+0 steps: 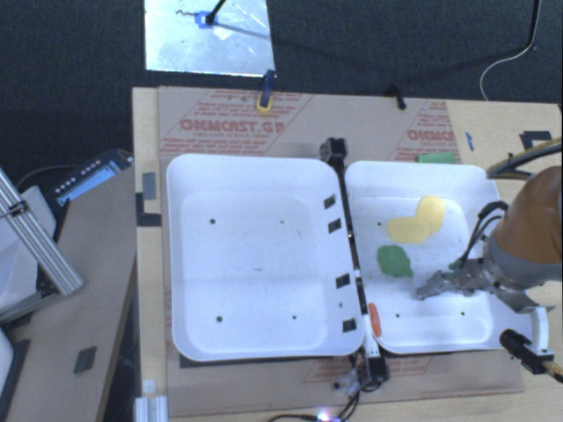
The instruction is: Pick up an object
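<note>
Left white bin (pixel 255 262) as landmark. Above it: yellow clamp (pixel 264 104), then a silver sheet (pixel 208 23). Left of it: aluminium rail (pixel 35 244).

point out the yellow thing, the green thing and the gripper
yellow thing (pixel 420 221), camera view, its middle
green thing (pixel 395 261), camera view, its middle
gripper (pixel 428 287), camera view, at its tip

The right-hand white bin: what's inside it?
The right bin holds a yellow object and a green object close together. The gripper reaches in beside them. The arm hides the bin's right side.
</note>
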Tool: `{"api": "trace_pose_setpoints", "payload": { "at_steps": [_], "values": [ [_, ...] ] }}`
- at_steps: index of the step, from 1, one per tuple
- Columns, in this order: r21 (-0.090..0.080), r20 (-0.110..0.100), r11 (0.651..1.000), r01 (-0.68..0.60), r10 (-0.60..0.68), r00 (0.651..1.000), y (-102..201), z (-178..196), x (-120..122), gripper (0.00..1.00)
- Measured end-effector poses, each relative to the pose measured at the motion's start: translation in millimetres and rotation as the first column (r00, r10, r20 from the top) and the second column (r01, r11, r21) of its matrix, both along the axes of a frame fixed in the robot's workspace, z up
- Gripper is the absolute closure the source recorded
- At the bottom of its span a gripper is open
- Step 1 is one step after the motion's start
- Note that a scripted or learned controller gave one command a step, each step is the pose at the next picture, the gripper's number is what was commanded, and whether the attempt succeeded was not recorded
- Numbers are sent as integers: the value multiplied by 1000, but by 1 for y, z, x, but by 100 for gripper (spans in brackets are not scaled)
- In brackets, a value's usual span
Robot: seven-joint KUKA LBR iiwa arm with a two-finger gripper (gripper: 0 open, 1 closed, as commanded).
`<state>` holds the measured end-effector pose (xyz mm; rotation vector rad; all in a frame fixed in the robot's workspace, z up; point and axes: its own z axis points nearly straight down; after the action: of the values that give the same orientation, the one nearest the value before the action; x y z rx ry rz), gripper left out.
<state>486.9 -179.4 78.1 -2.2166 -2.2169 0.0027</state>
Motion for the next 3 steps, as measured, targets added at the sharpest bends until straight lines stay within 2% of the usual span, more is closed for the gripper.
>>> {"api": "trace_pose_setpoints", "payload": {
  "at_steps": [1,2,3],
  "values": [
    [-4,13,1000,-10,10,1000,34,7,65,0],
    [-4,17,1000,-11,11,1000,86,8,149,0],
    [-5,18,1000,-8,8,1000,82,21,147,100]
  ]
}}
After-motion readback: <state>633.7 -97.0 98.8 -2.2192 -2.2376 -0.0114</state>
